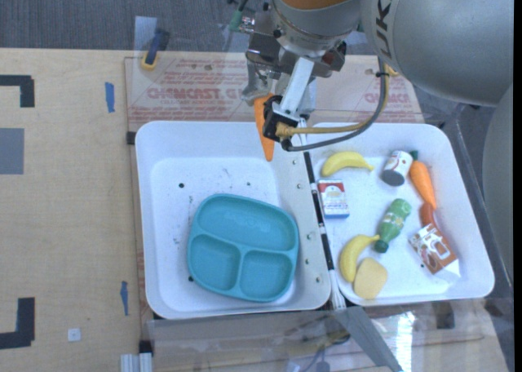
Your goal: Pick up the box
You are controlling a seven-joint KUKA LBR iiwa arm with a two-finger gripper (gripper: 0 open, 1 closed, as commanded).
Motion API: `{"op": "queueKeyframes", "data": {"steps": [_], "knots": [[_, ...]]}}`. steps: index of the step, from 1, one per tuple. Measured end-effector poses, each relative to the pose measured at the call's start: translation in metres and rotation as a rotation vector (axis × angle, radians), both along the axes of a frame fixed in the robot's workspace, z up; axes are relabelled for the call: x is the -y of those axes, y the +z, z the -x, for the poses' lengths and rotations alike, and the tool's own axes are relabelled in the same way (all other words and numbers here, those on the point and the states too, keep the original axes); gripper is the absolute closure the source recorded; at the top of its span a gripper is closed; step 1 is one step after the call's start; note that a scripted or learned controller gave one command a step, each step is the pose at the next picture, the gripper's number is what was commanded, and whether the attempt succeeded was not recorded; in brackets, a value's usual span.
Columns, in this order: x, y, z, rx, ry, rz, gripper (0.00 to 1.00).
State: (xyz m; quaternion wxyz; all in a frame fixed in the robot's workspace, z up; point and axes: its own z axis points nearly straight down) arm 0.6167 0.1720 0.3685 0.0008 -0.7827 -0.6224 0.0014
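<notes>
The left white bin (163,199) held a blue plastic tray (242,245). The right white bin (457,199) held the small red-and-white box (333,199), long side pointing away. The fingers (270,117) gripped an orange carrot (265,135).

The box (333,199) is small, red and white with a blue lower edge, lying flat in the right bin's nine o'clock side, beside the divider.

We record bright, even overhead light and soft, short shadows. Around the blue tray (243,246), white bin walls (155,223) glare mildly. Focus slightly soft throughout.
</notes>
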Motion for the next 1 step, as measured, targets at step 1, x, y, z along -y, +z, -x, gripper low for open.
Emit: {"op": "queueKeyframes", "data": {"steps": [1], "knots": [[0.0002, 0.0099, -0.0008, 0.001, 0.0, 0.0, 1.0]]}}
